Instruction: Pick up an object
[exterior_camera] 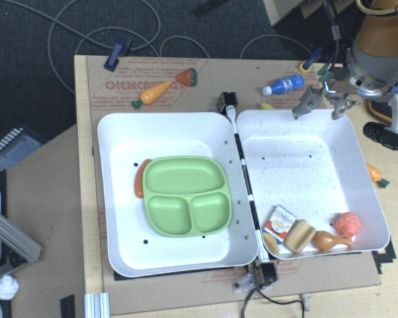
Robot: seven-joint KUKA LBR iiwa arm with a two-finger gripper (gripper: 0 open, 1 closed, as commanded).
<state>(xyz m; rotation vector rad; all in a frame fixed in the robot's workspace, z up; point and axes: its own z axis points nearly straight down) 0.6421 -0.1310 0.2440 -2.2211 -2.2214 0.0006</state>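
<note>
My gripper [322, 106] hangs over the far rim of the right bin [298, 164], its two fingers spread open with nothing between them. Several small objects lie along that bin's near edge: a small printed packet [279, 221], a tan bread-like piece [299, 236], an orange-brown curved toy [328, 241] and a pink lumpy toy [347, 223]. In the left bin [119, 151] sits a green divided tray [186, 195], with a reddish sausage-like toy [139, 178] partly tucked under its left side.
Outside the bins, on the cardboard bench top, lie a toy carrot [153, 92], a strawberry-like toy [187, 77], a blue-and-white bottle [283, 85] and a blue clip [116, 53]. A small orange toy [373, 174] rests right of the right bin. Cables run across the dark floor behind.
</note>
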